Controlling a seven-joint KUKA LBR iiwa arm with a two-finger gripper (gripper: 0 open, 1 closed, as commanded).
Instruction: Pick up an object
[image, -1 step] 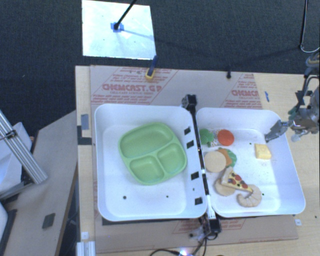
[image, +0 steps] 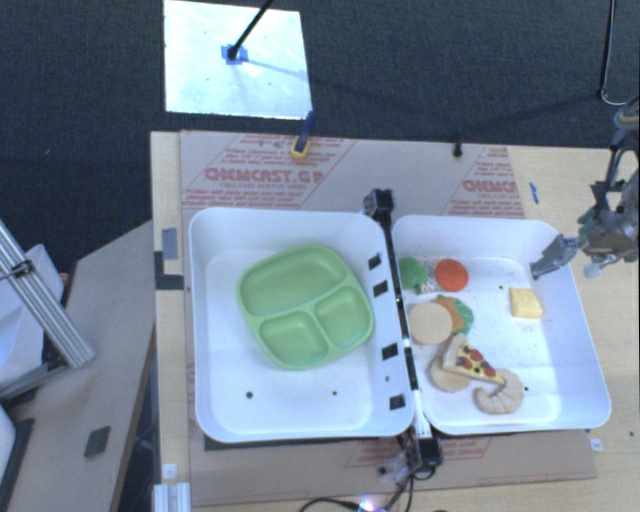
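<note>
Nearest me, a tan shrimp-shaped toy (image: 498, 397) lies in the right white bin (image: 570, 340) beside a toy pizza slice (image: 468, 364), a round sandwich toy (image: 438, 321), an orange-red tomato (image: 451, 274) and green leafy piece (image: 412, 272). A small yellow cheese block (image: 525, 302) sits just left and below the gripper (image: 560, 254); I cannot tell its finger state. The left white bin (image: 215, 400) holds a green divided plastic plate (image: 305, 305).

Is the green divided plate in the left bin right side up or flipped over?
Right side up. The green plate shows its three recessed compartments facing the camera, and it lies flat on the floor of the left bin.
</note>
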